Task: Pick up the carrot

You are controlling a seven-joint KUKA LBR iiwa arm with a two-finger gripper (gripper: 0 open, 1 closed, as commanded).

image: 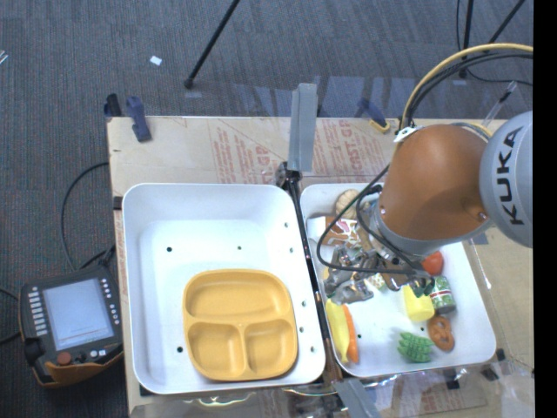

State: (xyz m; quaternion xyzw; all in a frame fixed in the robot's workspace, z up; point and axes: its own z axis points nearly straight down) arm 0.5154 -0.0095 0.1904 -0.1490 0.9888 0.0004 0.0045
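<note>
The carrot [350,332] is seen lying in the right bin [477,342], near its near-left corner, just beside a yellow banana [338,325]. The gripper [352,286] is poised just above it; nothing is seen gripped, and the state of the jaws cannot be told, so the pick is judged not yet made.

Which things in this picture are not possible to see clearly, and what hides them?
- Pincer: open or shut unclear, under the arm's orange band and cables.
- Items at the right bin's far end: partly covered by the arm.
- Carrot: its left side touches a yellow item, too small to identify.
</note>
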